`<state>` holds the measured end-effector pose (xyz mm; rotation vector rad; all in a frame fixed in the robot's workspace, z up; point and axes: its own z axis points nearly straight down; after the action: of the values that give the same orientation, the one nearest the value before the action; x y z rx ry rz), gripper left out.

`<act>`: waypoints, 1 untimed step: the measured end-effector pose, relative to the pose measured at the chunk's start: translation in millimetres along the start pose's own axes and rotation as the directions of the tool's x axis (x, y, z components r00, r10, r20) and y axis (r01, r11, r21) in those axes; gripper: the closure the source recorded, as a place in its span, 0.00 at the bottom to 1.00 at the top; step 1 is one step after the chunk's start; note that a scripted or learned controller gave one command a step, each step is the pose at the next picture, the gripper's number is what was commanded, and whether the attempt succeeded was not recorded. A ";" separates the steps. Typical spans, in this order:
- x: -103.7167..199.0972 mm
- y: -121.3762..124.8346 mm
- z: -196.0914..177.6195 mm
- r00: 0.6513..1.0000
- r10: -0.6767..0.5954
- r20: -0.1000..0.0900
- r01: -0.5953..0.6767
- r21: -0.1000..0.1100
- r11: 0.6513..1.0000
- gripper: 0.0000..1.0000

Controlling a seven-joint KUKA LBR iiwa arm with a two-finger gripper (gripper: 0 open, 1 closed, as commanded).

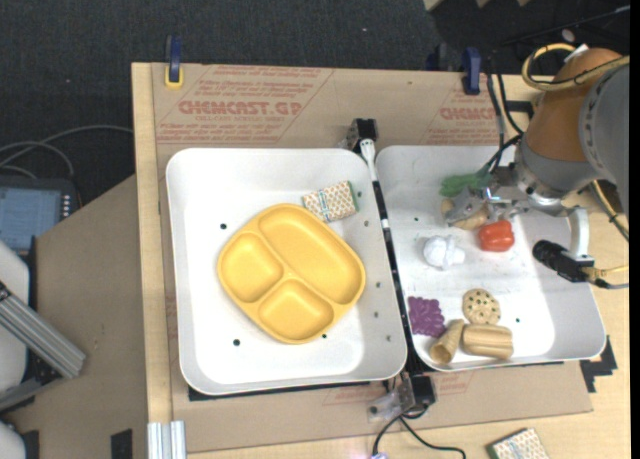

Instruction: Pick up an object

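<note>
**Operator:** Grey arm, orange band, fine. But where's the business end?

**Arm:** My gripper (487,205) is low over the far part of the right bin (545,312), at the end of my arm (600,137), which comes in from the right. Whether it's spread or pressed together I cannot tell from up there, and I see nothing I could call held.

**Operator:** What's closest to it?

**Arm:** Two things. A red piece (497,237) sits just on the near side of my gripper, close under it. It looks round, so I can't give it a long axis or say which way it points. A green piece (460,185) lies just to the left of my gripper, towards the far wall. It's longer than it is wide and runs roughly across the bin, left to right.

**Operator:** And further out?

**Arm:** A crumpled white lump (440,250) is left of the red piece, near the wall the two bins share. Towards the near edge there's a round cookie (481,304), with a purple cluster (426,316) to its left. Below them are a tan cone (447,344), lying on a slant, and a tan cylinder (488,342) just beside it with its length across the bin.

**Operator:** The other bin?

**Arm:** The left bin (200,207) bears a yellow divided plate (290,272), turned at an angle. A small patterned packet (332,201) lies just beyond its far corner.
</note>
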<state>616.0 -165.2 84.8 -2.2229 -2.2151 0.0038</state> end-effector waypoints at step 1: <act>38.0 50.0 0.3 1.000 -0.004 0.003 0.004 0.006 1.000 0.00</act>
<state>666.2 -127.4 84.4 -2.2166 -2.2183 0.0127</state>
